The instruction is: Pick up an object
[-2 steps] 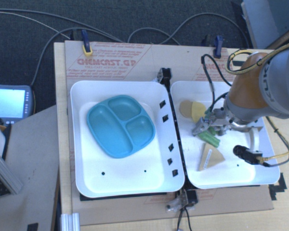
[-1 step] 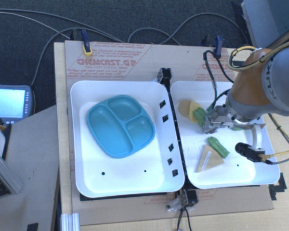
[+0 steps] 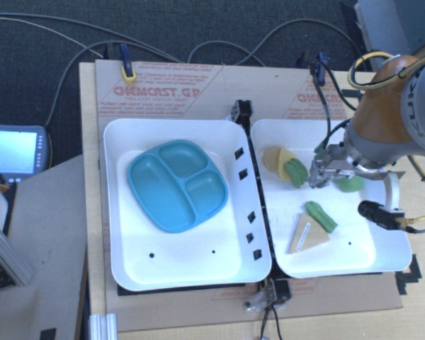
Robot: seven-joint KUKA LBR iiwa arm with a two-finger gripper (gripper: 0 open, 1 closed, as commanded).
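The right bin (image 3: 382, 261) holds several small objects. A yellowish round piece (image 3: 274, 159) lies beside a dark green piece (image 3: 295, 171) at its upper left. A green cylinder (image 3: 321, 216) and a tan wedge (image 3: 308, 234) lie nearer the front. A light green piece (image 3: 351, 184) peeks out under the wrist. My gripper (image 3: 324, 175) hangs low over the bin, just right of the dark green piece and left of the light green one. Nothing shows between its tips.
The left bin (image 3: 127, 261) holds a blue divided plate (image 3: 177, 185). A black divider with clips (image 3: 249, 190) runs between the bins. Cables trail over the bench's back edge. A small screen (image 3: 14, 149) sits at far left.
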